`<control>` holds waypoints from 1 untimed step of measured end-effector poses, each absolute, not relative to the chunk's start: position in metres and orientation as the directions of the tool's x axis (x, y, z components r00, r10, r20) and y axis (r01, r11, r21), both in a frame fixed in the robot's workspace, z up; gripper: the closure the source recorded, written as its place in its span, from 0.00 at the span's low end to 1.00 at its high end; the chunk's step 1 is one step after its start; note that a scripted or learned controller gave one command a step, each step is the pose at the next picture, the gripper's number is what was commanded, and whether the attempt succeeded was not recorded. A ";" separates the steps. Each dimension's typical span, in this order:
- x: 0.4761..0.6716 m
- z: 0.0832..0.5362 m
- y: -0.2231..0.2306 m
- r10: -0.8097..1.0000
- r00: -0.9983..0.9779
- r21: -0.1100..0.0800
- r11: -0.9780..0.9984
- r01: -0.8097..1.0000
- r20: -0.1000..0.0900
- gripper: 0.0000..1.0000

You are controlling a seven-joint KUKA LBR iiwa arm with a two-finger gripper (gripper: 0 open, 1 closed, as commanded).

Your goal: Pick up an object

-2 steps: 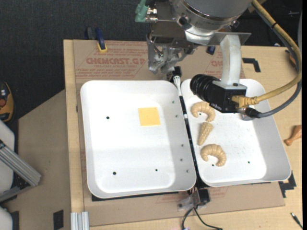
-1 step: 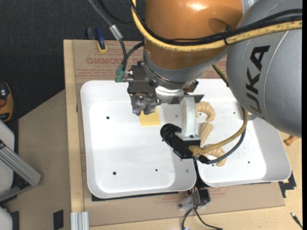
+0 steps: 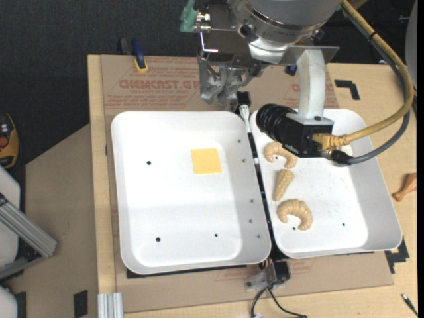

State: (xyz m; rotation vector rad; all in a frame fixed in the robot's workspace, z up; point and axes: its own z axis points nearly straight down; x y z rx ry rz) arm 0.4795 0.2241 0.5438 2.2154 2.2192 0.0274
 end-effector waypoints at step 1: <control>0.477 0.391 0.224 1.000 0.001 -0.016 -0.001 1.000 -0.008 1.00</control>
